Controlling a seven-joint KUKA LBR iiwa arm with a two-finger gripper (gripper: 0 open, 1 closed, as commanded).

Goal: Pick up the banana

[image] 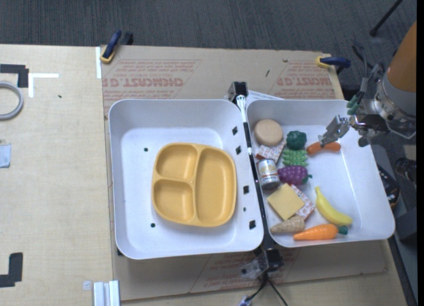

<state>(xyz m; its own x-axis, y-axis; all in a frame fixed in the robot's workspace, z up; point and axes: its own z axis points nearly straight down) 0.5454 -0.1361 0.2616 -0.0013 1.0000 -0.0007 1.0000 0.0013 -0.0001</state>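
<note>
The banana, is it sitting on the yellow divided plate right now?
No, the banana lies in the right bin near its front corner, beside an orange carrot, while the yellow divided plate is in the left bin.

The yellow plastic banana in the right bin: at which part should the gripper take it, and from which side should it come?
Grip the yellow plastic banana across its thicker middle, coming straight down from above. It lies flat and curved on the right white bin floor, with bare floor on its right; the orange toy carrot lies close below, so close across the width.
</note>
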